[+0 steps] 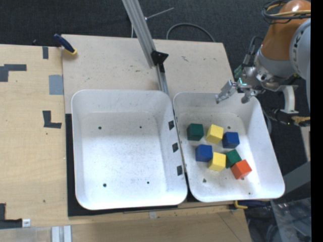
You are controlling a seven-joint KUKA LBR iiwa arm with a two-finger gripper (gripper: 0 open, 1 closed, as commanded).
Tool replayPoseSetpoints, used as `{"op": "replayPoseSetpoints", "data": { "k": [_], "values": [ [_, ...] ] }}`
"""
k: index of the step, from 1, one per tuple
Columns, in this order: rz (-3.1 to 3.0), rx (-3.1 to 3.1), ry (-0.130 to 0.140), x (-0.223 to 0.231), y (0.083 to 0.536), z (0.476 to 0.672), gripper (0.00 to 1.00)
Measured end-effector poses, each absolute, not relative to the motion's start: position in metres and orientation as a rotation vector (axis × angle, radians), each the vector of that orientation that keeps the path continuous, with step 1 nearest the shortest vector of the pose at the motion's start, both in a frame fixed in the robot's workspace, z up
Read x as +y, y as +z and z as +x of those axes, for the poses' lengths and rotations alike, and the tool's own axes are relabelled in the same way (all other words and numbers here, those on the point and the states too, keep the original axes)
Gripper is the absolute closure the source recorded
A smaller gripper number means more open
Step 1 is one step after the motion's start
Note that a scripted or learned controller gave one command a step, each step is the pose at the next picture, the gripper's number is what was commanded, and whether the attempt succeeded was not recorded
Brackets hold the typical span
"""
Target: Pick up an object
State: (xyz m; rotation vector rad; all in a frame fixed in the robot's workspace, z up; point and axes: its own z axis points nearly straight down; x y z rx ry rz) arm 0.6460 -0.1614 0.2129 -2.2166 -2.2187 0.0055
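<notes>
Approach step, by my reading: gripper (233,94) hung over the right bin's (267,135) far rim, jaws spread and empty, cubes (217,147) clustered below, so descent onto one seemed next.

A robotics lab: plywood bench (30,135), two white bins (81,150), taped markers (55,84), loose cables (189,29).

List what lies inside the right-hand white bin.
The right bin holds seven cubes: two green, two yellow, two blue and one orange. The second green cube is partly covered by its neighbours.
</notes>
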Motion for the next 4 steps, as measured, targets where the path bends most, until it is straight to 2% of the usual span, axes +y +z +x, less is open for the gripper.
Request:
{"op": "replayPoseSetpoints", "data": {
  "k": [1, 2, 3, 4],
  "values": [
    [-2.219, -2.223, 0.003, -0.162, 0.216, 0.647, 0.00],
    [-2.216, -2.223, 0.006, -0.157, 0.172, 0.647, 0.00],
    [-2.215, -2.222, 0.008, -0.155, 0.119, 0.656, 0.00],
    [-2.216, -2.222, 0.007, -0.154, 0.090, 0.655, 0.00]
  ]
}}
